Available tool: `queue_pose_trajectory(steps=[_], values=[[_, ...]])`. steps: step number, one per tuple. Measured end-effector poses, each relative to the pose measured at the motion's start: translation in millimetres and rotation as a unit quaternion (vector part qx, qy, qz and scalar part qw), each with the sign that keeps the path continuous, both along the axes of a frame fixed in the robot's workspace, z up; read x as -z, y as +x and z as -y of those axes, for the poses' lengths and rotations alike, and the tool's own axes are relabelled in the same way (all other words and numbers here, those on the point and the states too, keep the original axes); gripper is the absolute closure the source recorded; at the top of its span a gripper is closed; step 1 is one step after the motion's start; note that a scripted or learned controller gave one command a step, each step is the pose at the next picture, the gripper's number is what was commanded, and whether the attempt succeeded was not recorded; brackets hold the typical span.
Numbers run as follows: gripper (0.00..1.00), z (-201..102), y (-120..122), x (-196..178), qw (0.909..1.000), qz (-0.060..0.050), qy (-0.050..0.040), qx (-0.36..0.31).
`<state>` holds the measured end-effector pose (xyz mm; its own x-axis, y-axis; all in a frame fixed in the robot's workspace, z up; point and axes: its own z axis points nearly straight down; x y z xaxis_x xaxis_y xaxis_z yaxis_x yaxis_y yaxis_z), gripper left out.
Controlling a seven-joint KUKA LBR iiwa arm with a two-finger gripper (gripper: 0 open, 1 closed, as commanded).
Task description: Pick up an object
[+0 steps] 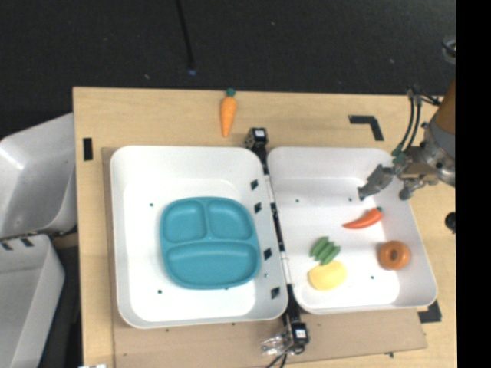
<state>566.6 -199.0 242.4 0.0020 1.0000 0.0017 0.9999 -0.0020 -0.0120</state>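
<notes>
Gripper [391, 181] hangs at right of frame over the right bin [307, 167], fingers spread, nothing between them. Just below it lies a red pepper [363, 219], the likeliest target; the doughnut [393, 255], lemon [327, 275] and green piece [324, 249] lie lower. Nothing is lifted yet; descent, closing and lifting remain.

Bright, even overhead light — soft shadows, slightly soft focus, dark surround.

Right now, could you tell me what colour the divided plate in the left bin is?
The divided plate is teal blue, clearest in the camera view.
</notes>
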Motion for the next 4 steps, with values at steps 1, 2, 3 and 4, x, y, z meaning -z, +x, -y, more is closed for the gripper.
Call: queue_pose_trajectory(steps=[1,2,3,4], values=[[0.0,-0.6,2.5,-7.9,1.0,0.006,-0.0014,-0.002],[0.0,9.5,7.0,47.7,1.0,0.005,-0.0016,-0.001],[0.0,8.5,-3.9,100.5,1.0,0.004,-0.0011,-0.001],[0.0,9.4,-4.5,143.9,1.0,0.005,-0.0013,0.0]])
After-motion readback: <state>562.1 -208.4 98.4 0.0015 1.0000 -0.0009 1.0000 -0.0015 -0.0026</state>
